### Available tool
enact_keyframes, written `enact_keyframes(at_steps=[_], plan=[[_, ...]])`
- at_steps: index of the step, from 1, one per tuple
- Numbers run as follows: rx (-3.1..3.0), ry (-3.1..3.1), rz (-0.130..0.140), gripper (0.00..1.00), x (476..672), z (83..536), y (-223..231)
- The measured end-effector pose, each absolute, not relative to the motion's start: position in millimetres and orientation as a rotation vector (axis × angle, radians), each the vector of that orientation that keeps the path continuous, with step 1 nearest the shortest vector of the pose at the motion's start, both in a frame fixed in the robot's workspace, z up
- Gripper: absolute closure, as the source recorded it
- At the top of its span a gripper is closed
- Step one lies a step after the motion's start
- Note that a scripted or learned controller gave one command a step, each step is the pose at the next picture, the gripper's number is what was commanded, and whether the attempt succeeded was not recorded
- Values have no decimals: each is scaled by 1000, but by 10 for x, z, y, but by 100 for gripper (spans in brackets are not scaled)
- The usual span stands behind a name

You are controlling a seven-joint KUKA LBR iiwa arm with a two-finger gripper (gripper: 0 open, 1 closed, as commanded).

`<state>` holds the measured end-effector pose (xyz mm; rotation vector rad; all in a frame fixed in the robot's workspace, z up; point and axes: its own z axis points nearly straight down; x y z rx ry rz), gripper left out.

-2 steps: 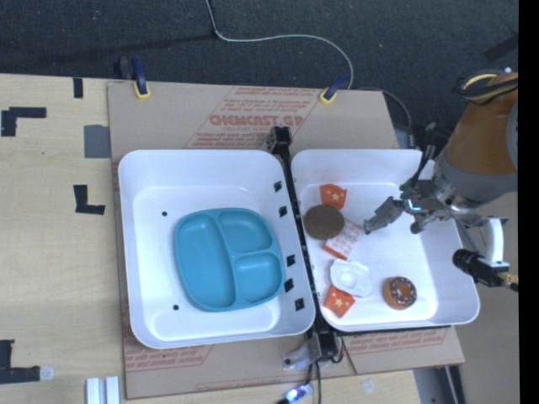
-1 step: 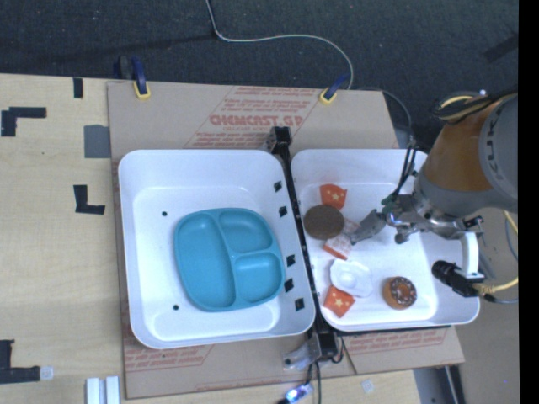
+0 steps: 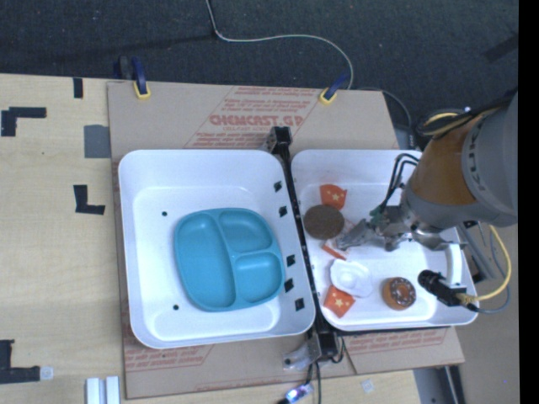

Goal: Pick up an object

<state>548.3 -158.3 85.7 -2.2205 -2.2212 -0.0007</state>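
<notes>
Reaching in from the right, the grey arm with an orange band (image 3: 455,175) stretches low over the right-hand shallow white bin (image 3: 370,165), and its pincer (image 3: 347,238) points toward the divider between the two bins. Whether the pincer is apart or together cannot be told from this slant, and nothing is seen clamped in it.

Every loose candidate for picking lies in that right bin. A round dark-brown disc (image 3: 323,222) sits just beside the tip of the pincer, on its upper left. A small orange carton with a pale star mark (image 3: 333,197) lies near the disc, toward the far wall. A thin red-orange scrap (image 3: 332,250) lies just below the tip of the pincer. Nearer the front wall are a white crumpled plastic cup (image 3: 349,277), a second small orange carton (image 3: 339,301) touching its lower left edge, and a brown ring doughnut with sprinkles (image 3: 398,293) to the right of the cup, apart from it.

The left-hand shallow white bin (image 3: 143,183) holds a teal plastic plate with three compartments (image 3: 227,257), lying flat near its middle. Both bins rest on a brown cardboard sheet with red print (image 3: 244,120), which lies on the pale wooden tabletop (image 3: 50,225).
</notes>
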Motion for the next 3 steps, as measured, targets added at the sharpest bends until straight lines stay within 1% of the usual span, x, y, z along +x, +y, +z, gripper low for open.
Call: enact_keyframes(at_steps=[1, 2, 3], plan=[[-2217, -2227, -14, 100, 5517, 1015, -1551], [-2219, -2224, 0, 100, 5482, 1610, -1495], [-2219, -2224, -1, 100, 5487, 2068, -1489]])
